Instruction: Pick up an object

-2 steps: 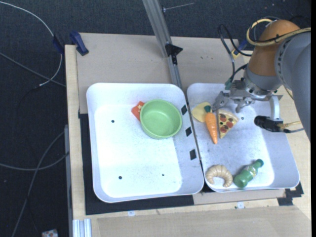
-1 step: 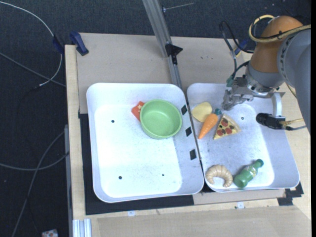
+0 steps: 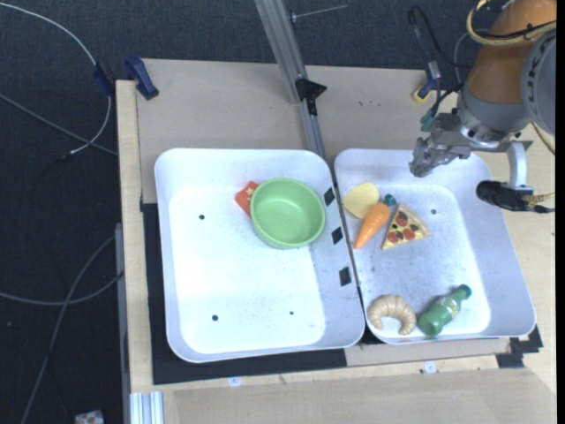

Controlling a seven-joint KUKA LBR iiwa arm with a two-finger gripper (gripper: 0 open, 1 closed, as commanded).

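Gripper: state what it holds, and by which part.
Nothing is held. The gripper hangs above the far edge of the right bin, apart from the toys lying in it.

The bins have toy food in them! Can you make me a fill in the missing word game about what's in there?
1. The green bowl sits in the ____ bin.
2. The carrot lies between the yellow lemon and the ____ slice.
3. The croissant lies beside a green ____.
4. The gripper hangs over the right bin's ____ edge.

Missing words: left; pizza; bottle; far
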